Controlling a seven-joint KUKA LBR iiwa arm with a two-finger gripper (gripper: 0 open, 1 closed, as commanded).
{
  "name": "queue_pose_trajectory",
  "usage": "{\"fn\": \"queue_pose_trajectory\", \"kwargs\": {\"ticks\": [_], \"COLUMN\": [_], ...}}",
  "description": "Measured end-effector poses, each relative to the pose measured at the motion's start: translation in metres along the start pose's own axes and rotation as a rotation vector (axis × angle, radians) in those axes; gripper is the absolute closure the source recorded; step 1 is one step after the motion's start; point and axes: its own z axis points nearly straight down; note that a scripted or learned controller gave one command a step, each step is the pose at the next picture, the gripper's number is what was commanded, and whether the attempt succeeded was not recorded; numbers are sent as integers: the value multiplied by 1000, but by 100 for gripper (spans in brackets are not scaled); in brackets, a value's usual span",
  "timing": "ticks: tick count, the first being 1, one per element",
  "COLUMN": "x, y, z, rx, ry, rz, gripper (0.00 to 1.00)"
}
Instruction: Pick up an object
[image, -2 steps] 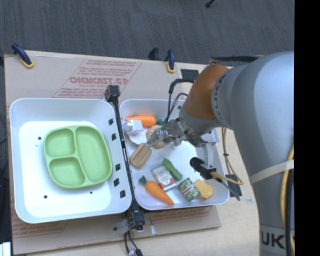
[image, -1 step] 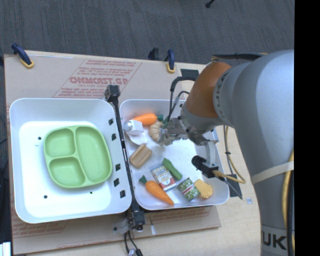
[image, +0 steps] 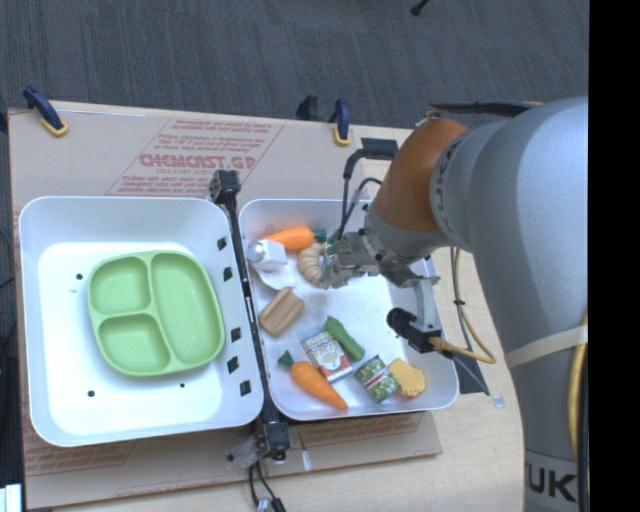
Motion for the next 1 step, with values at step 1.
{"fn": "queue_pose_trajectory", "kwargs": {"ticks": [1], "x": [0], "y": [0], "z": [-10], "rx": [-1], "ry": [-1], "rz": [-3], "gripper": [100]}}
